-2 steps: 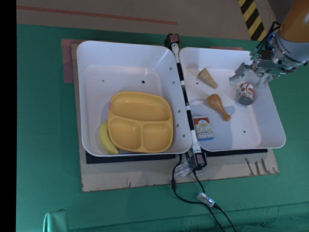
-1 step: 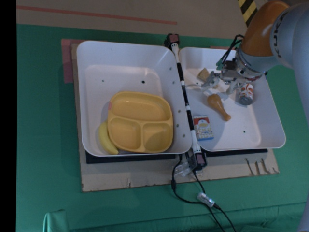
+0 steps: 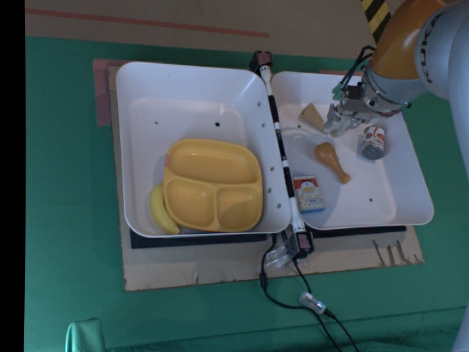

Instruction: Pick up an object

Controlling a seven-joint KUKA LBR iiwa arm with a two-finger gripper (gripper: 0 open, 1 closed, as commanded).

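Right white bin: 1 tan wedge, 1 orange drumstick, 1 small can, 1 small box. Grey two-finger gripper hovers w/ wedge just left, drumstick just below; grip state unclear.

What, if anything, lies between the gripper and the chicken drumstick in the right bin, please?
Nothing visible does. The gripper hangs above the right bin, and bare white floor separates it from the drumstick. The cheese wedge and can lie off to either side.
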